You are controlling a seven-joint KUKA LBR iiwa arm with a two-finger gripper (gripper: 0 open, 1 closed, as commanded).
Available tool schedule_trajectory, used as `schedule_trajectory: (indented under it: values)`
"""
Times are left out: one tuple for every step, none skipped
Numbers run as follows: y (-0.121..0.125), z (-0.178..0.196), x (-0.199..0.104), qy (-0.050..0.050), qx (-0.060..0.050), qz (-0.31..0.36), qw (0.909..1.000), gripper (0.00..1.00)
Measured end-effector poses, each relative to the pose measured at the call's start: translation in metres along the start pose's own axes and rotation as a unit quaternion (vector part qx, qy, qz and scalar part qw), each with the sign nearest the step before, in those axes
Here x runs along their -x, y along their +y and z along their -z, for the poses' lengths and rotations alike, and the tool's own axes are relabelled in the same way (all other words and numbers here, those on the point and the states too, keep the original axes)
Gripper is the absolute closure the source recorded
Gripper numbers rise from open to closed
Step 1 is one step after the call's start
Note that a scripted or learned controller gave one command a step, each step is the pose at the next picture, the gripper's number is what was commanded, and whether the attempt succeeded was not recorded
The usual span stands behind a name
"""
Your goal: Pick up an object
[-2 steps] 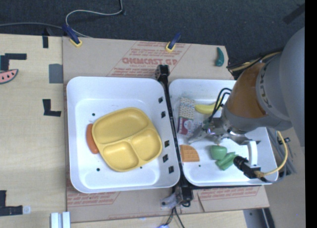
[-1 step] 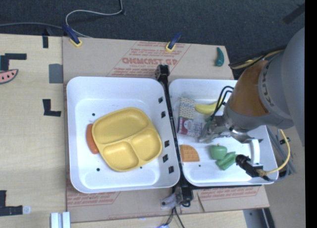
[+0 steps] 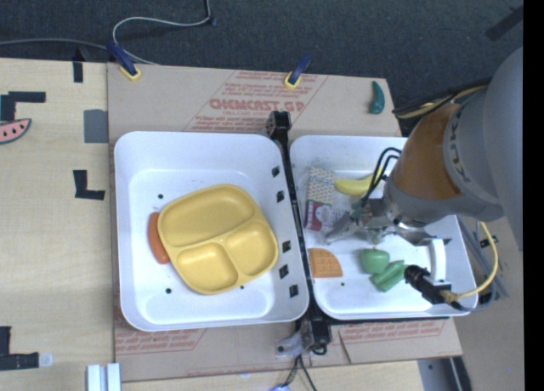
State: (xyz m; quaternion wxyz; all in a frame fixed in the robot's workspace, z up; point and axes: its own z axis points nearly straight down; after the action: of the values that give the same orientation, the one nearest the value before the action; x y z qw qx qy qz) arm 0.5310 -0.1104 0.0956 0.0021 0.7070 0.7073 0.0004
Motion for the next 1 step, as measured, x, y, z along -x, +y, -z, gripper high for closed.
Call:
schedule_trajectory:
  values:
    - [-0.0234, -0.0089, 0.0053, 0.000, 0.002, 0.001, 1.0000, 0.00]
